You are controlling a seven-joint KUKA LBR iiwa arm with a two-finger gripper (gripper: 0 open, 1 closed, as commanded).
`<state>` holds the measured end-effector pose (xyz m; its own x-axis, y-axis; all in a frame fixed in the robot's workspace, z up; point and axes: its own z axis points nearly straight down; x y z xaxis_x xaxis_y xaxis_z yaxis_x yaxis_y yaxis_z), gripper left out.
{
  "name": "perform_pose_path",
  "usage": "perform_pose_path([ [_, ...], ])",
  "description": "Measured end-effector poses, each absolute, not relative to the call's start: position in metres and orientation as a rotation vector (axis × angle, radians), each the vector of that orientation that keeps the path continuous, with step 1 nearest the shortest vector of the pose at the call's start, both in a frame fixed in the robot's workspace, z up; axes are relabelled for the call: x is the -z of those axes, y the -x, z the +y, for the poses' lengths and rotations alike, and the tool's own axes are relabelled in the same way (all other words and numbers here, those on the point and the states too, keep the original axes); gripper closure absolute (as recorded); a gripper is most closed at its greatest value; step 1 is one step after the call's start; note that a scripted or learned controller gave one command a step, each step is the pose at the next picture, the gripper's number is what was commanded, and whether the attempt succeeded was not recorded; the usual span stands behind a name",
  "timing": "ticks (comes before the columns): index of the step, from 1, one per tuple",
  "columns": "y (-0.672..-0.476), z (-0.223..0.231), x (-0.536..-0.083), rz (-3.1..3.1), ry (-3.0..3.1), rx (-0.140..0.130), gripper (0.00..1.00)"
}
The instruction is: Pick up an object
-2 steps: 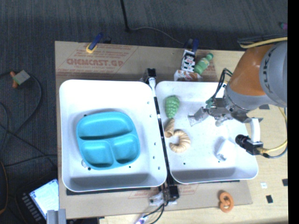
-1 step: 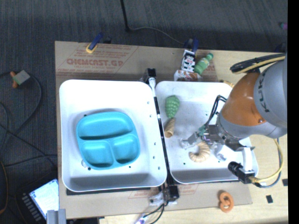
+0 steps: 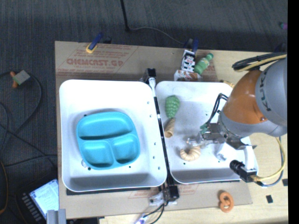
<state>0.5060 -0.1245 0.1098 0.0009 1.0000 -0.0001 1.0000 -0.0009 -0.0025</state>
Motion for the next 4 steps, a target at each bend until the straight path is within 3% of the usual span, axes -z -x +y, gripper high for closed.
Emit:
perform_pose_path([
  [1, -0.544, -0.188, -0.134, -2.222, 2.223, -0.002, 1.0],
  [2, -0.617, -0.147, -0.263, -2.226, 2.222, 0.003, 1.0],
  [3, -0.602, -0.122, -0.247, -2.222, 2.221, -0.003, 1.0],
  [4, -0.605, -0.045, -0.241, -2.223, 2.219, -0.001, 1.0],
])
